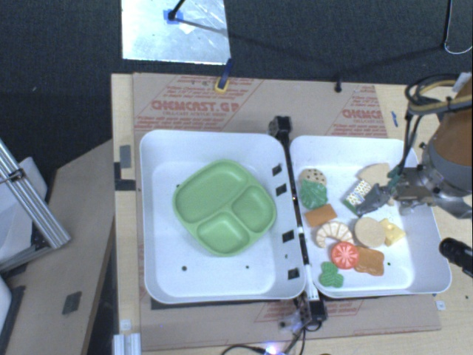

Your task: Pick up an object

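Grey metal is what I see first: my gripper hangs low inside the right bin, reaching in from the right, and from this slanted view I cannot tell how far it is spread or whether anything sits in it. Its dark tip lies just beside a small patterned box (checkered, white and dark), which I take as the likeliest target. To do this pick well, I would centre the tip squarely over one item before closing, since the food pieces crowd together and a skewed descent could nudge neighbours. Just below the tip rest a pale round slice and a yellow wedge, near each other. A tan piece lies just above the tip. Further left sit a green leafy piece, an orange block and a red tomato slice. Well apart, the left bin carries a green divided plate on the desk.
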